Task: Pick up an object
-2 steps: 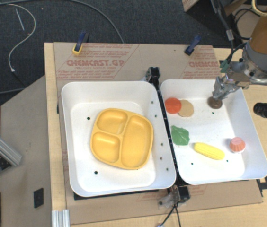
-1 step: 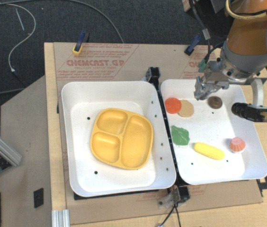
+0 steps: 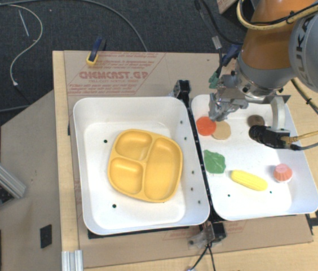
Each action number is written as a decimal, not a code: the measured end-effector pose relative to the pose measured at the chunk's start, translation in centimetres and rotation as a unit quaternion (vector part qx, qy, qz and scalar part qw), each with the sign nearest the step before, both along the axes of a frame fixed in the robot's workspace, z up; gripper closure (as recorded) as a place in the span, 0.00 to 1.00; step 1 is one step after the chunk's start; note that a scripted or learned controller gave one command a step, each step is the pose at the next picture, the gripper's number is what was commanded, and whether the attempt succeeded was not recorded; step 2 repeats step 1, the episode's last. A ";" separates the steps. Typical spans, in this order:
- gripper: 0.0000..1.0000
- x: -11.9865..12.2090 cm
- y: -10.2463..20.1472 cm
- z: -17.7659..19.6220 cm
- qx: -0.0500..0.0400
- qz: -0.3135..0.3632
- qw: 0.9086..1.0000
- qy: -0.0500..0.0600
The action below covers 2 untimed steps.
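Observation:
My gripper [image 3: 219, 114] hangs over the back left part of the right bin [image 3: 300, 199], its tip just above a tan round piece [image 3: 222, 131] and beside an orange-red round piece [image 3: 205, 127]. Further forward in the same bin lie a green leafy piece [image 3: 215, 162], a yellow corn-like piece [image 3: 248, 180] and a small pink piece [image 3: 283, 173]. A brown round piece [image 3: 255, 121] sits behind the arm's black fitting [image 3: 267, 135]. I see nothing between the fingers.
The left bin [image 3: 91, 129] holds a yellow divided plate [image 3: 145, 165]. A black clamp [image 3: 181, 88] sits at the back between the bins. Cardboard lies under both bins, with a blue clip [image 3: 96, 49] at its back edge and cables on the dark floor.

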<state>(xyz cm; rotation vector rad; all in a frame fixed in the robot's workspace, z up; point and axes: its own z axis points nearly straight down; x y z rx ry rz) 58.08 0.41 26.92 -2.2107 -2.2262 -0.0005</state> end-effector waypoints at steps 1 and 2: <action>1.00 -0.4 5.3 -1.2 0.000 0.000 1.000 0.001; 1.00 -0.4 5.3 -1.2 0.000 0.000 1.000 0.001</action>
